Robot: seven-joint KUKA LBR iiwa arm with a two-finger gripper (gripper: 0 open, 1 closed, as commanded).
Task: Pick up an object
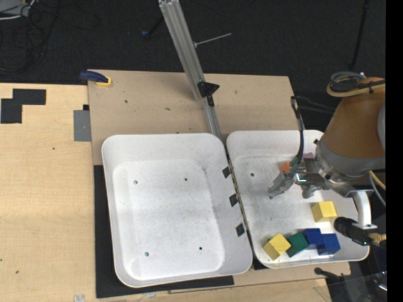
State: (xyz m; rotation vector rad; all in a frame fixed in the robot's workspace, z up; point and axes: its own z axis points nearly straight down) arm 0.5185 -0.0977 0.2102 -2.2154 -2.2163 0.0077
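At the near rim of the right bin (252, 162) sits a cluster of blocks: a yellow block (276, 246) at the left, a green block (297, 242) touching it, and a blue block (323, 241) just beside the green one toward the right. A second yellow block (324, 210) lies apart from them, a little farther up the bin floor. Above that, over the middle of the same bin, the gripper (291, 180) hangs from the grey arm (352, 131) with its orange band, reaching in from the right; its fingers are spread, with nothing between them, and they point down and left at bare bin floor. The left bin (126, 156) lies beside it, the two rims meeting. A slanted aluminium rail (182, 43) rises behind the bins.
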